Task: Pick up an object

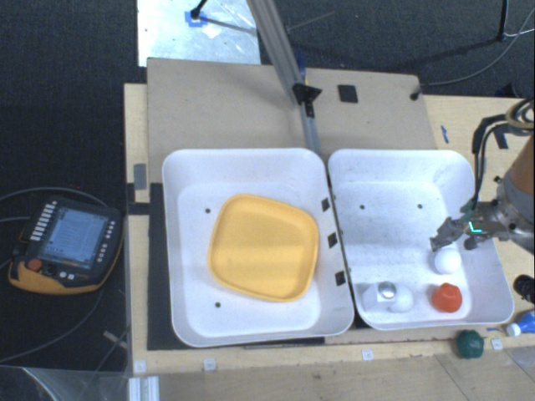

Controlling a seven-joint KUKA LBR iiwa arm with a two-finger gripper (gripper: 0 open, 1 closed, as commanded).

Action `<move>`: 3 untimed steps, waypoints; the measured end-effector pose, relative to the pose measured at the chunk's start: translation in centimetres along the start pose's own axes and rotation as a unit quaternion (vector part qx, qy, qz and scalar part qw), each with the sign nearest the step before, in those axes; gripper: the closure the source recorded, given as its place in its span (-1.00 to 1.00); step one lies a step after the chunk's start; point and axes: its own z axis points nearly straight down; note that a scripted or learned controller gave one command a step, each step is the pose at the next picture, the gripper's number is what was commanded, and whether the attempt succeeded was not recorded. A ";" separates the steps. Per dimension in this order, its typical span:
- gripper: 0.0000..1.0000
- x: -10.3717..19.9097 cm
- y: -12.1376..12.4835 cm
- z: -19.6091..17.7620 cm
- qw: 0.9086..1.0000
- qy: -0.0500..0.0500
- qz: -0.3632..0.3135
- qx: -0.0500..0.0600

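Objects available for picking lie in two shallow white bins on the desk [276, 107]. The left bin [180, 224] contains one yellow square plate [263, 246] with rounded corners, lying flat near the bin's centre and apart from all four walls. The right bin [393, 182] contains three smaller items, all grouped along its near edge. A white ball [447, 261] sits toward the right wall. A red cup-shaped object [447, 297] rests just in front of the ball, near the front right corner. A small white object with a shiny metallic part [391, 295] lies to the left of the red one, against the front wall.

The arm [522, 182] enters from the right side of the view. The gripper [458, 230] is positioned over the right part of the right bin, directly beside the white ball. One dark finger [443, 234] extends to the upper left of the ball. Whether the fingers are spread or closed cannot be determined, and nothing is seen clamped between them.

Outside the bins, a green ball [469, 344] rests on the desk past the front right corner of the right bin. A yellow and grey handheld pendant [63, 245] with a screen lies on the dark floor to the left of the desk.
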 end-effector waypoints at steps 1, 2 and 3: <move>-1.00 0.0 0.0 0.0 1.000 0.000 0.000 0.000; -1.00 -0.3 0.9 5.0 1.000 0.000 0.000 0.002; -1.00 0.4 0.1 9.9 1.000 0.000 0.000 0.002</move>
